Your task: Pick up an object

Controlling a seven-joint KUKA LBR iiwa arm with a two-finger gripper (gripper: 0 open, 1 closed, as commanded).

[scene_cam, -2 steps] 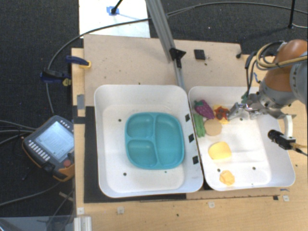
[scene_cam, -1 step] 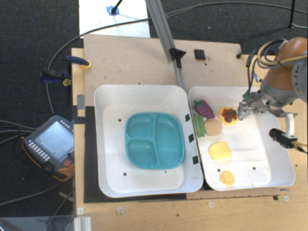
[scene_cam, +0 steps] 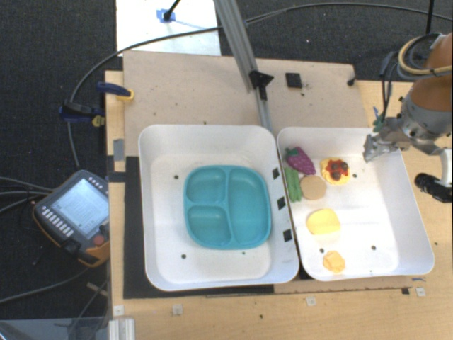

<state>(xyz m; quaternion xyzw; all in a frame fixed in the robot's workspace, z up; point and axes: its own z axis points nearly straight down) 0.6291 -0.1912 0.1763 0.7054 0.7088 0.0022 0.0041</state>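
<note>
Yellow-and-red round plastic toy food (scene_cam: 335, 170) lies in the far part of the right white bin (scene_cam: 414, 243), just left of the gripper (scene_cam: 371, 151) hovering at the far right wall; whether its fingers are apart, I cannot tell.

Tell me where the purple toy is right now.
The purple toy lies in the right bin, near its upper-left corner, beside the green piece and above the tan disc.
</note>
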